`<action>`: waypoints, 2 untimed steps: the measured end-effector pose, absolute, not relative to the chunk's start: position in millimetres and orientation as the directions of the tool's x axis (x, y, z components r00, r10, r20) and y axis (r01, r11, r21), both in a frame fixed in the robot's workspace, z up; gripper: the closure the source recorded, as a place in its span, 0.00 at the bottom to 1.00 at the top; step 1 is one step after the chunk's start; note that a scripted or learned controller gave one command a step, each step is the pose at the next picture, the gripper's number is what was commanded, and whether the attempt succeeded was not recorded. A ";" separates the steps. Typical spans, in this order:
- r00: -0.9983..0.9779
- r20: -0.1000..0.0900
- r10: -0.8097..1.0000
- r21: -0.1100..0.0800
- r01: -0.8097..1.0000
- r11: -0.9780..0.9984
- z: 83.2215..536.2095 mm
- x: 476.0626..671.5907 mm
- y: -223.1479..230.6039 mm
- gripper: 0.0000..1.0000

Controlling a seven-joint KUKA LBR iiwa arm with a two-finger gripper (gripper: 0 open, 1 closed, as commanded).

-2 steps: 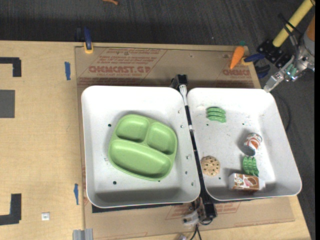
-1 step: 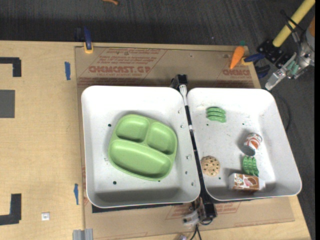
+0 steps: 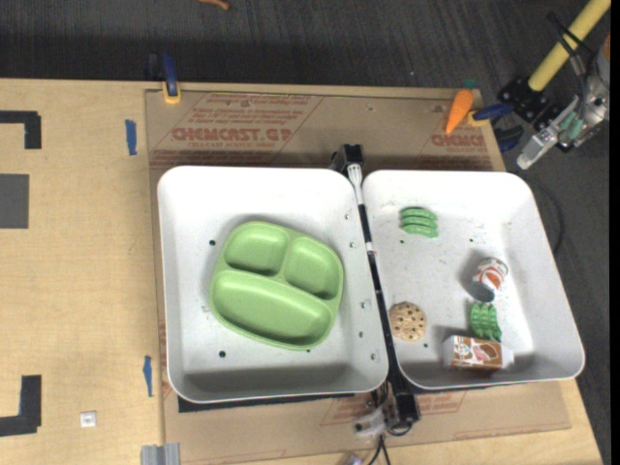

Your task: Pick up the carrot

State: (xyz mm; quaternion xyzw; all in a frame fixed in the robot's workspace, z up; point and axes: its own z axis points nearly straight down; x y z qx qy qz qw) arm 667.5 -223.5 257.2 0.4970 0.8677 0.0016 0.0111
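Observation:
The carrot (image 3: 457, 112) is small and orange with a green top. It lies on the brown board behind the right bin (image 3: 542, 223), outside both bins, near the board's back right corner. My gripper (image 3: 548, 139) hangs at the far upper right, off the bench's back corner and to the right of the carrot, apart from it. Nothing shows in its grasp.
The right bin holds a green ridged piece (image 3: 418, 221), a can (image 3: 490, 274), a second green piece (image 3: 484, 320), a small carton (image 3: 477, 352) and a cookie (image 3: 408, 322). A green divided plate (image 3: 276, 284) lies in the left bin (image 3: 184, 260). A blue clamp (image 3: 491, 112) sits beside the carrot.

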 end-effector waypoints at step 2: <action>-0.249 0.000 0.969 0.001 0.969 0.249 257.9 667.1 -185.4 1.00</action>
